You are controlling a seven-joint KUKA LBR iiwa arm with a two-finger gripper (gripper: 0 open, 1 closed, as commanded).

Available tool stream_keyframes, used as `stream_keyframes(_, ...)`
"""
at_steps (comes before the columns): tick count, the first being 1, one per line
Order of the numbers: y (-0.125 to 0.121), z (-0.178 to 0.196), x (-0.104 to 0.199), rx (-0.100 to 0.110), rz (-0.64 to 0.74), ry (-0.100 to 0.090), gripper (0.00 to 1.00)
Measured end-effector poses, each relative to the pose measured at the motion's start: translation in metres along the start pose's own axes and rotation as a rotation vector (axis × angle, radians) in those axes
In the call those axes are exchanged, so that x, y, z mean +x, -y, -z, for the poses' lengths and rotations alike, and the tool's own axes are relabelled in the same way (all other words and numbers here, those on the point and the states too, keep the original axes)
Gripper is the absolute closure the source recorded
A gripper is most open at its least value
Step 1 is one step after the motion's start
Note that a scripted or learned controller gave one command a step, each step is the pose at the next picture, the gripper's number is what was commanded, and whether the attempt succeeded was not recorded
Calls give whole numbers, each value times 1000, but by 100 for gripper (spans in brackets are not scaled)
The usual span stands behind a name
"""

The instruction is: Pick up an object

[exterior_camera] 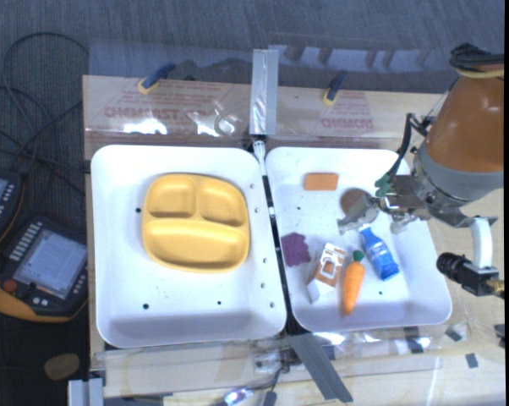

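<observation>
Still at the approach step: gripper [362, 211], finger state impossible to tell, low in the right bin [424, 307] just above the blue bottle [380, 255] beside the carrot [352, 284]; next, a descent centred over one object.

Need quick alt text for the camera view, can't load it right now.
The gripper hangs over the right bin, near a blue bottle, carrot, small carton, purple piece and orange block. The left bin holds a yellow divided plate.

The arm [466, 134] is cut off at the right edge, and its wrist hides part of the right bin [407, 307].
</observation>
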State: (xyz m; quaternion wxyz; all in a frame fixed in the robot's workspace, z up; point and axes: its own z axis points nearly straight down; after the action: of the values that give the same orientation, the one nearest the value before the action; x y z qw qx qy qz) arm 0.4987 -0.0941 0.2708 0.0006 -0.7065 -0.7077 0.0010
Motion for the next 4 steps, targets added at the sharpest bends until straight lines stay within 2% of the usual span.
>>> stream_keyframes(1, -42, -170, -62, -1, -28, -2, 0)
stream_keyframes(2, -105, -182, -73, -10, 82, 1, 0)
stream_keyframes(3, -105, -180, -111, -12, 13, -8, 0)
stream_keyframes(4, -167, -179, -115, -2, -2, -17, 0)
